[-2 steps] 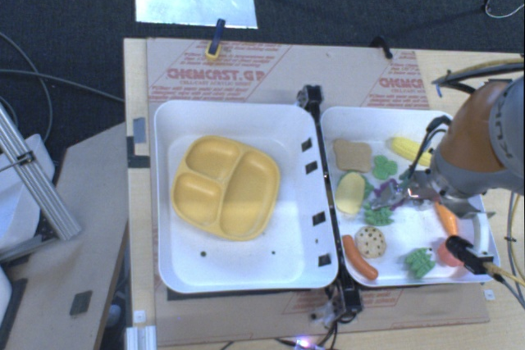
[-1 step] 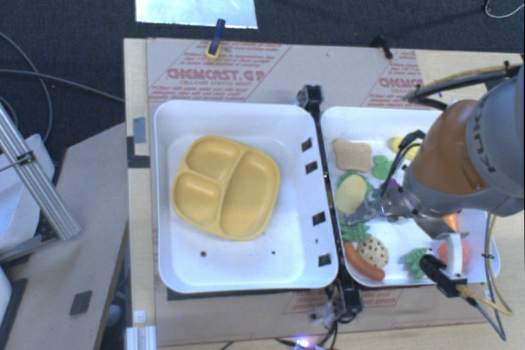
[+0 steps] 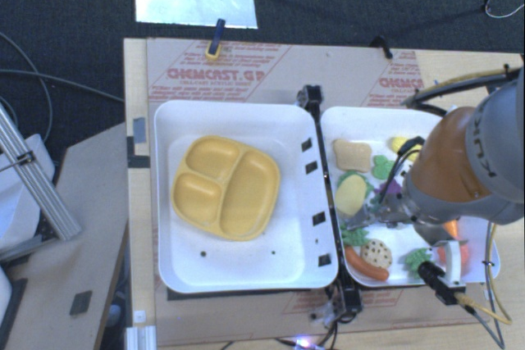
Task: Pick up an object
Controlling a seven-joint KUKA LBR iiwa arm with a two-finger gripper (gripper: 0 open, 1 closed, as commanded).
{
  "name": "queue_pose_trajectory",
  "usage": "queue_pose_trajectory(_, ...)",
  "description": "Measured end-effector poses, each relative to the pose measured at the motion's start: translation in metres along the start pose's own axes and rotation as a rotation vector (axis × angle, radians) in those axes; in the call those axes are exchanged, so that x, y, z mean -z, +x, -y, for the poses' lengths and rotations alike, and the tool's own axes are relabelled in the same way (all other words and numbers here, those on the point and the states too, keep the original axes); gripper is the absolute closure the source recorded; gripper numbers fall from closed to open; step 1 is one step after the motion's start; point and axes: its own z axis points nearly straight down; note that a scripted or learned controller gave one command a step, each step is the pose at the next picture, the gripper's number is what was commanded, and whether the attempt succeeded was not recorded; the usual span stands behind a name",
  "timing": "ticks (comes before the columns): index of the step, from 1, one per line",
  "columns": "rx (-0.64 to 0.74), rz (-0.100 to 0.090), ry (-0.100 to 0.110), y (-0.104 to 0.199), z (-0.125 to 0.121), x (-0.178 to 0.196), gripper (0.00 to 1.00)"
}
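Note:
The right bin [image 3: 332, 123] holds several toy foods: a tan toast slice [image 3: 353, 153], a yellow-green pear [image 3: 351, 193], a green piece [image 3: 382, 168], purple grapes [image 3: 392, 191], a speckled cookie [image 3: 376, 251], an orange sausage [image 3: 366, 265] and a green broccoli [image 3: 417, 259]. My arm [image 3: 459, 168] hangs over the right half of this bin and hides what lies beneath it. The gripper [image 3: 377, 212] reaches down at the arm's left side, just right of the pear and below the grapes. Nothing can be made out in its grasp.
The left bin [image 3: 176, 258] bears a yellow divided plate [image 3: 225, 186]. A black divider with clips [image 3: 321, 176] runs between the bins. Cables trail at the right edge near the bin's front corner [image 3: 484, 307].

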Motion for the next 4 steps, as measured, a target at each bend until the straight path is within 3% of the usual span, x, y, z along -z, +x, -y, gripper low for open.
queue_pose_trajectory(4, 0.002, -0.004, 0.002, -0.0022, -0.0002, -0.0001, 0.0)
